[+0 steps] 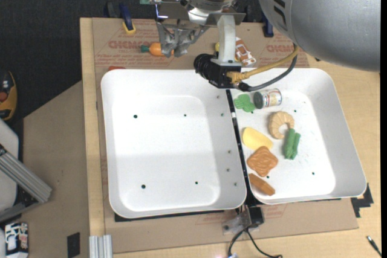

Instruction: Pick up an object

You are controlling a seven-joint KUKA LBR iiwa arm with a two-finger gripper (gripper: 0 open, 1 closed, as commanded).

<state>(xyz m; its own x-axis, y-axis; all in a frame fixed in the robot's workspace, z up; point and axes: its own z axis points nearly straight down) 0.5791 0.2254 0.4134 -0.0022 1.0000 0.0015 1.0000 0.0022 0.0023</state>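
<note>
The pincer (pixel 171 44) is hanging high above the far edge of the bench, beyond the bins, with a small orange carrot-like piece (pixel 156 49) showing at its tips. Whether that piece is actually sitting between the fingers or just lying behind them cannot be told, nor how far apart they are standing.

The left bin (pixel 157 142) is lying below the pincer. In the right bin (pixel 326 148) the toy foods are clustering along its left side: a green leafy piece (pixel 245 103), a small jar (pixel 269 97) on its side, a croissant (pixel 281 122), a green pepper (pixel 292 144), a yellow wedge (pixel 256 138), a waffle (pixel 262 161) and an orange-brown piece (pixel 262 184) near the front rim.

All are looking like light, stiff, smooth plastic, likely slipping easily; gripping across the narrow width would probably be working best, and the jar may be rolling.

The arm's grey body (pixel 326 3) is covering the far right corner.
</note>
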